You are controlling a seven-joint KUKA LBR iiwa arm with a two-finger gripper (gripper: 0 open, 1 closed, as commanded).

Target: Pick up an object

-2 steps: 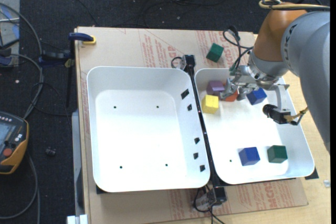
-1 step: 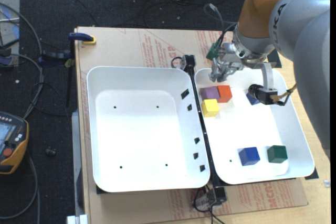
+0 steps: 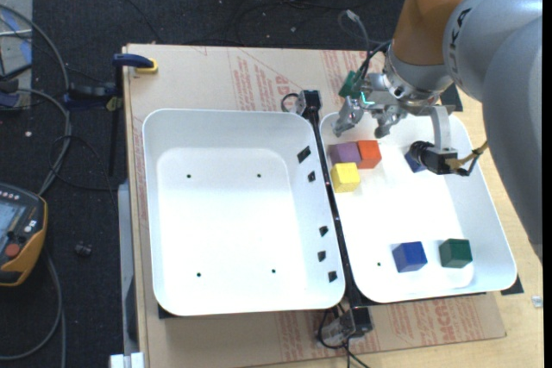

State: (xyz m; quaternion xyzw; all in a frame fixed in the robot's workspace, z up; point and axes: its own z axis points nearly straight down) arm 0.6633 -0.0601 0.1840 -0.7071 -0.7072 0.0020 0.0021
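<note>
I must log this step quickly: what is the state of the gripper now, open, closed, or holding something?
Gripper: open, holding nothing, above the purple block and orange block.

Two bins side by side on the bench (image 3: 216, 73): left bin (image 3: 164, 185), right bin (image 3: 483, 228). In the right bin's far left corner, a bunch of three: far-left block (image 3: 345, 152) touching far-right block (image 3: 369, 153), near block (image 3: 346, 177) just in front. Near the front right, left block (image 3: 410, 256) beside right block (image 3: 454, 252), a little apart. Gripper (image 3: 366, 123) above, just behind the bunch.
</note>
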